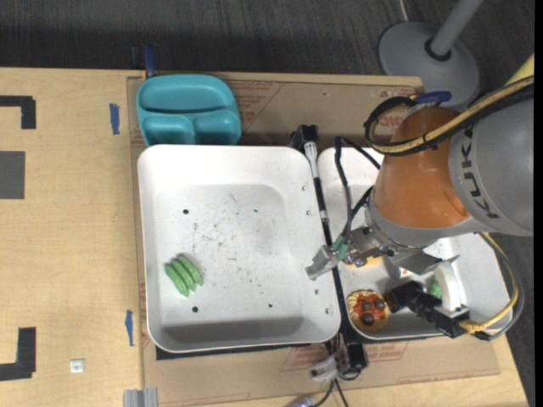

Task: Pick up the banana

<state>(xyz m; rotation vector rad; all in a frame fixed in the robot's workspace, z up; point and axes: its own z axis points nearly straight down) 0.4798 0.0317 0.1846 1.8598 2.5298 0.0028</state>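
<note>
Evidently the search-and-approach step is in hand, and nothing has been grasped. The arm (475,172) is reached in from the right and is hung over the right bin (488,261), much of which is covered by its orange band and wrist. The end effector (325,261) is seen low at the inner edge of that bin, just beside the rim that is shared with the left bin (254,168). Whether it is apart or together cannot be told, and nothing is seen held in it.

The banana cannot be picked out with certainty. A small green bunch (184,274) of curved lobes is lying in the front-left part of the left bin, well apart from the end effector. By its shape it is judged the likelier candidate, though its colour speaks against this. A small yellow and red thing (366,308) is lying in the front-left corner of the right bin, near the end effector, but it looks too round. A teal tray (188,108) is set on the worktop (68,227) behind the left bin.

If the green bunch is meant, the end effector would have to be lifted over the shared rim, carried across the left bin, lined up across the lobes and lowered onto them. A low, rounded thing on a smooth floor is judged easy to push aside.
</note>
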